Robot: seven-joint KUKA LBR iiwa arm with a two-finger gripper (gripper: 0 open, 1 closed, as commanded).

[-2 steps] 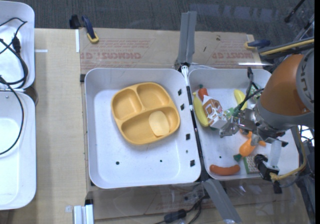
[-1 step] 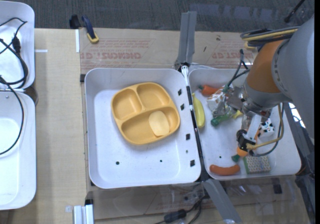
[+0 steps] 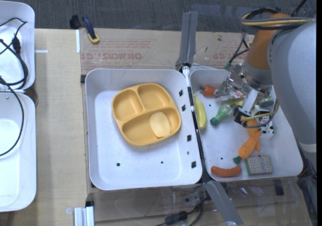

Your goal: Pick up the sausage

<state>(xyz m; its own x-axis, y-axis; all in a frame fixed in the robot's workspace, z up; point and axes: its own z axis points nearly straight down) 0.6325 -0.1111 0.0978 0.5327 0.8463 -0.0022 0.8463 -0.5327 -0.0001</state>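
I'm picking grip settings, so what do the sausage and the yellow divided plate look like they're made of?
The sausage, in the right bin near its front wall, looks like moulded toy plastic or rubber: an even orange-red with a slight sheen and rounded ends. Whether it is soft or hard I cannot tell. The divided plate, in the left bin, looks like rigid matte plastic: one flat yellow colour, smooth moulded ridges, no glare.
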